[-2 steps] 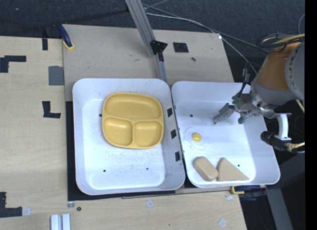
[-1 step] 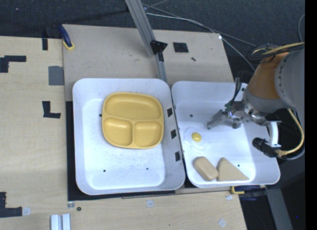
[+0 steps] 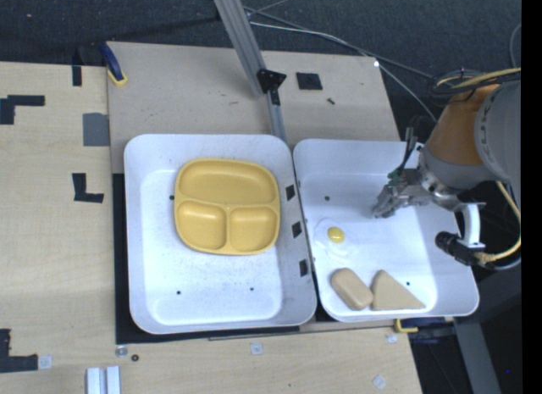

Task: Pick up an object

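In the right bin [image 3: 364,159] lie a white fried egg with a yellow yolk [image 3: 335,235], a tan oval bread roll [image 3: 350,288] and a tan wedge-shaped piece [image 3: 395,291]. My gripper [image 3: 385,206] hangs low over the right bin's middle right, up and to the right of the egg, with nothing visible between its fingers. The grey arm with its orange band [image 3: 461,134] reaches in from the right. In the left bin [image 3: 144,223] rests a yellow divided plate [image 3: 227,206].
A grey pole [image 3: 241,32] slants down from the top to the bins' shared rim. Cables [image 3: 381,66] run across the dark floor behind the bench. Black tape marks [image 3: 309,80] dot the wooden bench top.
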Controlling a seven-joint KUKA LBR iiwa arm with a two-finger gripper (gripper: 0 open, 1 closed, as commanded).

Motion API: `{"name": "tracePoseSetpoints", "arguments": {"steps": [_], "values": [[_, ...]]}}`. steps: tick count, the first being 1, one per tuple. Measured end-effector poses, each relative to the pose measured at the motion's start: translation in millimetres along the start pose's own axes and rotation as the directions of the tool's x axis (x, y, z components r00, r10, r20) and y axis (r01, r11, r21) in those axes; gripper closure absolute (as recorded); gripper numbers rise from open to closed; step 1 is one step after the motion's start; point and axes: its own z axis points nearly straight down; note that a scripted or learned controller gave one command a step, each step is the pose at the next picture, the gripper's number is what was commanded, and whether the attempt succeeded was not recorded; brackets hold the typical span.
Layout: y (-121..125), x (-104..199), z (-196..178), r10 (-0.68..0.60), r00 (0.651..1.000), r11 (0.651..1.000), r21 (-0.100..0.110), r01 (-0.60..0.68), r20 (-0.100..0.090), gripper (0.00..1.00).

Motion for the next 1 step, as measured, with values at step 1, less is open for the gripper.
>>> {"name": "tracePoseSetpoints", "arguments": {"steps": [1], "values": [[10.0,-2.4,-57.2,0.001,1.000,1.000,0.003,-0.001,-0.004,1.00]]}}
